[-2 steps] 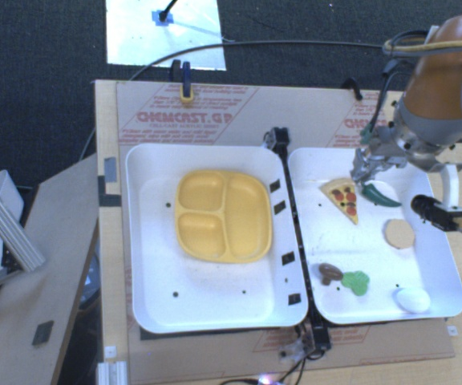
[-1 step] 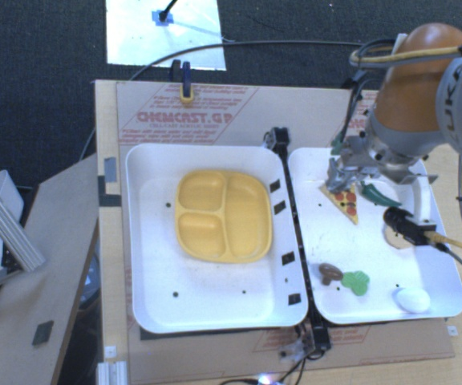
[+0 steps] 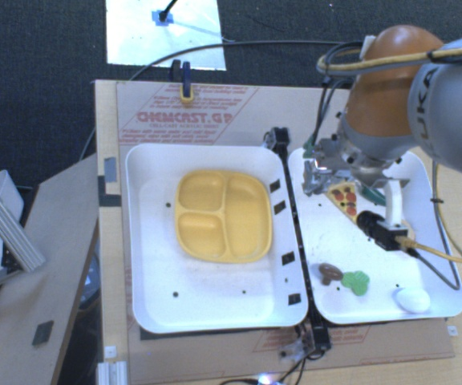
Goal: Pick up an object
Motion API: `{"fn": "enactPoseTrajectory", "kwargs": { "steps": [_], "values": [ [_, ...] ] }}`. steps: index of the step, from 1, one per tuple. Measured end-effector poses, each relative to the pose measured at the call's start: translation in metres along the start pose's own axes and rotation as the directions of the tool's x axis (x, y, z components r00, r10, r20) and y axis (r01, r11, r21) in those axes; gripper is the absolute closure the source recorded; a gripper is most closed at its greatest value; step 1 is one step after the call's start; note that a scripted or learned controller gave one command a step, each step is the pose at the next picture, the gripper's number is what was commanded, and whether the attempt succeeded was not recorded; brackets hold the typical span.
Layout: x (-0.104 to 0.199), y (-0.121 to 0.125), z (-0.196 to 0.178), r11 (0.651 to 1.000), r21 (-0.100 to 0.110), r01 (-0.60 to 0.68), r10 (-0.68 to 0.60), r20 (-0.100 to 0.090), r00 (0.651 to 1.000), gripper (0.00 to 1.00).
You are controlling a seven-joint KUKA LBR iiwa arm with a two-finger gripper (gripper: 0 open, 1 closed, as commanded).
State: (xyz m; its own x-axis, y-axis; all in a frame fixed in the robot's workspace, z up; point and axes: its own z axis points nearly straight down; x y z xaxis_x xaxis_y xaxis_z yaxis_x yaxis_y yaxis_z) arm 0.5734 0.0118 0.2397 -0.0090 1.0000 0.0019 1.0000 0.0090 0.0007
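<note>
pizza slice toy lies in the right bin beneath the gripper, whose opening cannot be told; a centred, straight descent would serve best.

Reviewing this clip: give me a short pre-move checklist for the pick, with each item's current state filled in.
1. Targets present in right bin: ok; pizza slice, green toy, brown piece, white egg.
2. Hand over right bin: ok, near its upper left corner.
3. Hand open for grasp: cannot tell.
4. Object already held: cannot tell.
5. Yellow tray lying in left bin, apart from the arm: ok.
</note>
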Motion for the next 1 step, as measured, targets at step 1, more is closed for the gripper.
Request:
{"fn": "enactPoseTrajectory", "kwargs": {
  "steps": [1],
  "values": [
    [0.0597,-0.018,0.0106,1.0,0.002,0.002,-0.002,-0.001,1.0,1.0]
  ]
}}
